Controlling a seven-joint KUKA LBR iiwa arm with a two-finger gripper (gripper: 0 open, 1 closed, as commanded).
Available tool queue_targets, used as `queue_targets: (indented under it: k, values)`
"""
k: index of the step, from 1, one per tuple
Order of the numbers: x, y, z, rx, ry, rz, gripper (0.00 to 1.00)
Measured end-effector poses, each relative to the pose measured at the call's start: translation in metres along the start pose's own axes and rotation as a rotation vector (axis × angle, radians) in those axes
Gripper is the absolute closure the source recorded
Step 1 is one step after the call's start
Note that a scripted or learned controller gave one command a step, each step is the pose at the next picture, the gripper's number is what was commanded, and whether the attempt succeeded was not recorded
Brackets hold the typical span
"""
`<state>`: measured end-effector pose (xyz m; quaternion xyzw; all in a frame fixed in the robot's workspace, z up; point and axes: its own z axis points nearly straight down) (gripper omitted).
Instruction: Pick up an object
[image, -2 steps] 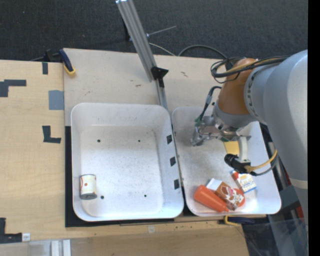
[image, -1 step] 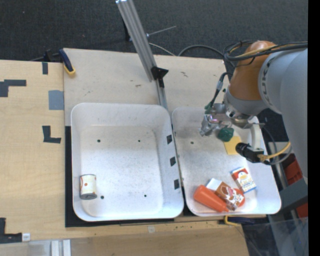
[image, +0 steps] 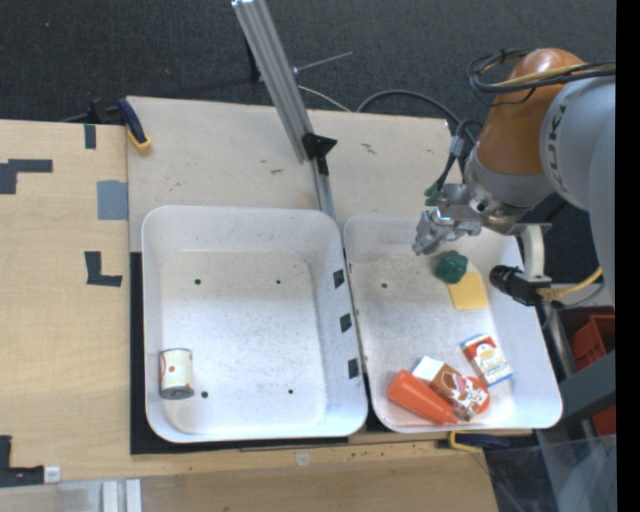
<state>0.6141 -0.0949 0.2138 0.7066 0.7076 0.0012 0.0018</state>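
Note:
My gripper (image: 428, 240) hangs over the back of the right bin (image: 400, 320), just left of a small dark green object (image: 452, 266). A yellow flat piece (image: 468, 292) lies just in front of the green one. Near the bin's front lie an orange-red bottle-like object (image: 418, 396), a brown and white packet (image: 455, 385) and a small red, white and blue carton (image: 486, 360). I see nothing between the fingers. A small can (image: 176, 373) with a red and white label stands in the front left corner of the left bin (image: 240, 320).
A slanted metal pole (image: 285, 90) rises from the bench behind the bins. A black cable (image: 400, 100) runs along the bench behind the right bin. A yellow and blue clamp (image: 134, 124) sits at the bench's back left corner.

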Motion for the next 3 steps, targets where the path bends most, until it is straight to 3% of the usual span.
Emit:
queue_targets:
  k: [2, 3]
  values:
    - [0.120, 0.001, -0.018, 0.005, 0.003, -0.007, 1.00]
    - [0.175, -0.011, -0.026, 0.005, 0.003, -0.006, 1.00]
